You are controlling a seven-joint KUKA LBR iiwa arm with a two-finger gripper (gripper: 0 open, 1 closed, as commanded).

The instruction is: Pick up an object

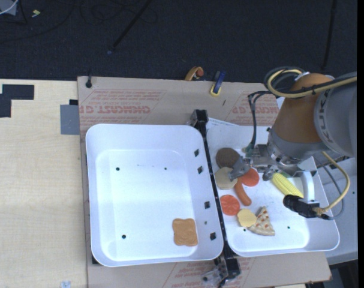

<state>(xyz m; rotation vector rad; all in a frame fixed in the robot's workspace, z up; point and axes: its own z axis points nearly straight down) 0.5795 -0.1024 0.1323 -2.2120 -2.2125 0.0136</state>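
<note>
I had the gripper (244, 171) down low in the right bin (325, 242), nose in among the toy food at that bin's left side. Looked like the reach/descend step of the pick, nothing lifted yet, imo. Couldn't tell if the pincer was apart or together; the wrist hid too much, so no claim of a hold.

Nearest candidates: the cream round piece (223, 177) touching the tool tip, the brown disc (227, 156) just behind it, the red-orange sausage (242, 194) just below. Any of them would've done as the obj.

Next move, as I judged it: settle on one item, close, then lift straight up w/ a check that sth actually came along.

Clutter was the prob. The orange slice (230, 205), yellow piece (246, 218), pizza wedge (262, 223) and corn cob (286, 183) sat packed close, so a two-item pinch or a nudge was likely. The bin divider (207, 173) stood just beside, too. The waffle (184, 231) lay alone in the left bin (110, 233), well apart.
</note>
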